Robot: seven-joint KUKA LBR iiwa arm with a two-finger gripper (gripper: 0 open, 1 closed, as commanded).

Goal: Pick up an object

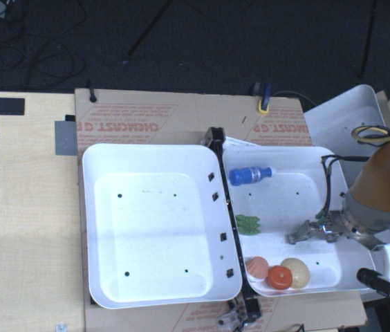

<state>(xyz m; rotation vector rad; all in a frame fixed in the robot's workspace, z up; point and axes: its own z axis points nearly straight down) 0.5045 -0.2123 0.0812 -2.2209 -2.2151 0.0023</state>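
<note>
1. First, the left bin (pixel 153 227) is a shallow white tray on the table (pixel 22 220).
2. Next to it, touching along a black clip strip, is the right bin (pixel 285 182).
3. A blue bottle (pixel 249 176) lies on its side near the top of the right bin.
4. A small green thing (pixel 247 224) sits lower down, near the middle wall.
5. At the bottom lie a pink thing (pixel 256 267), a red round thing (pixel 279 277) and a tan ball (pixel 296 272), all touching.
6. The jaws (pixel 297 236) hang over bare bin floor, holding nothing; I cannot tell how wide they are.
</note>
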